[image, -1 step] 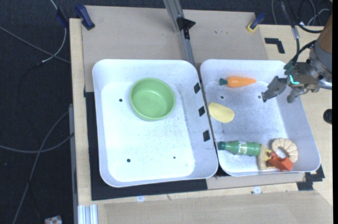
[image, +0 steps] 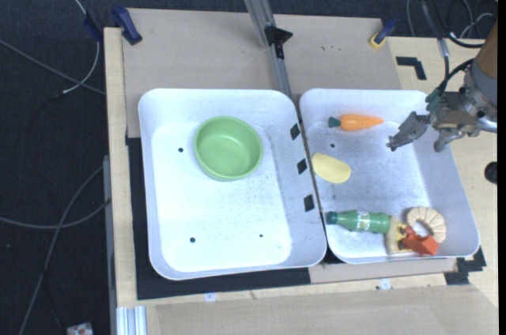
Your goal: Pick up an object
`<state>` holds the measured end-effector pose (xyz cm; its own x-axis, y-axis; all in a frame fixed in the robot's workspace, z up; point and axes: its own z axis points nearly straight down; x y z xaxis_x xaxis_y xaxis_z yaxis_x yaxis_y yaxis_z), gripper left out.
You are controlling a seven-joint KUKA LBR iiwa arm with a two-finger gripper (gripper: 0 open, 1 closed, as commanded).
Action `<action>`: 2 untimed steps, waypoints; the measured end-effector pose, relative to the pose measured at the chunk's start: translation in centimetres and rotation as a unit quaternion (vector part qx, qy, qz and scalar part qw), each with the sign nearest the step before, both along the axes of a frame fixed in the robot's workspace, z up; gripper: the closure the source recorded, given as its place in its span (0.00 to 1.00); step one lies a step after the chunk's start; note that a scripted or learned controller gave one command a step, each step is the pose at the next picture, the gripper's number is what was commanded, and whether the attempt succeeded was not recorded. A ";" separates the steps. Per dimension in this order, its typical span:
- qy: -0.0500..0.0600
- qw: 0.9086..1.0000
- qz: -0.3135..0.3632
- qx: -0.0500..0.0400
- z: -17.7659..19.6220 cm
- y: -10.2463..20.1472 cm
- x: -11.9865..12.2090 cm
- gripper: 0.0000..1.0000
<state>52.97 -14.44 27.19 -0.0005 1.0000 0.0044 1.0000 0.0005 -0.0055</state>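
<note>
Gripper: the gripper [image: 423, 133] hovered over the 3 o'clock edge of the right bin [image: 395, 187], fingers spread apart, nothing between them.
Nearest candidate: the toy carrot [image: 357, 122] lay at the bin's 12 o'clock, apart from the fingers.
Other candidates: yellow piece [image: 330, 167] near the 9 o'clock wall; green bottle [image: 360, 221] at 6 o'clock; shrimp toy [image: 419, 230] at 5 o'clock, touching the bottle.
Left bin: the left bin [image: 221, 246] held a green bowl [image: 228, 148].
Risk: the rounded carrot could probably roll off closing fingers; the bottle and shrimp touched, so a descent there could likely jostle both.
Surface: pale bench board [image: 205, 49], clamps at the far corners.
Room: dark floor, loose cables.
</note>
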 end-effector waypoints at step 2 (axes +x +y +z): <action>0.006 1.000 -0.001 0.001 -11.7 0.1 0.4 0.00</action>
